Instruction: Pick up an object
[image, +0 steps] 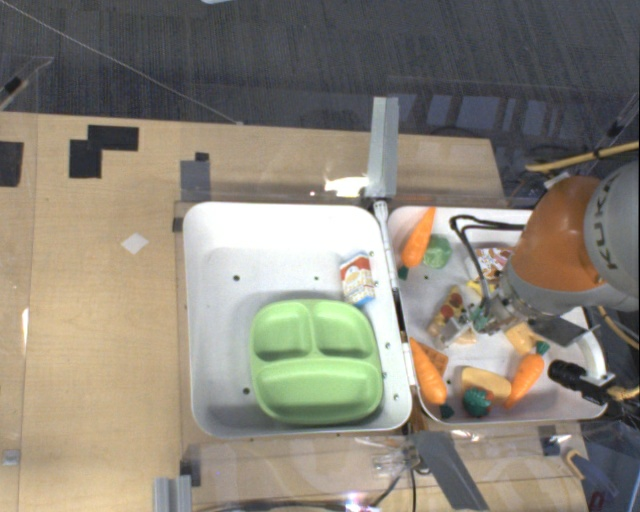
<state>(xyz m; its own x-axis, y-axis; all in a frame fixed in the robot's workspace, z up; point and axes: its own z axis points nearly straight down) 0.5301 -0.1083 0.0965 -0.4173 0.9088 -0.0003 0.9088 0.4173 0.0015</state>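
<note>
Camera view, from above at a slant. Two white bins sit side by side on the wooden desk. The left bin holds a green tray with three compartments, lying flat toward the near side, and a small printed packet against the wall shared with the other bin.

The right bin holds a clutter of small items. A carrot lies at the far left corner with a green lump just beside it. A second carrot lies along the near left wall. A third carrot is at the near right, tilted, with a yellow block just to its left and a dark green piece near the front rim.

The arm (orange band uppermost) reaches in from the right, over the middle of the right bin. Its pincer is down among small mixed pieces at the bin's centre. Whether its fingers are apart or together, I cannot tell; nothing is visibly held.
</note>
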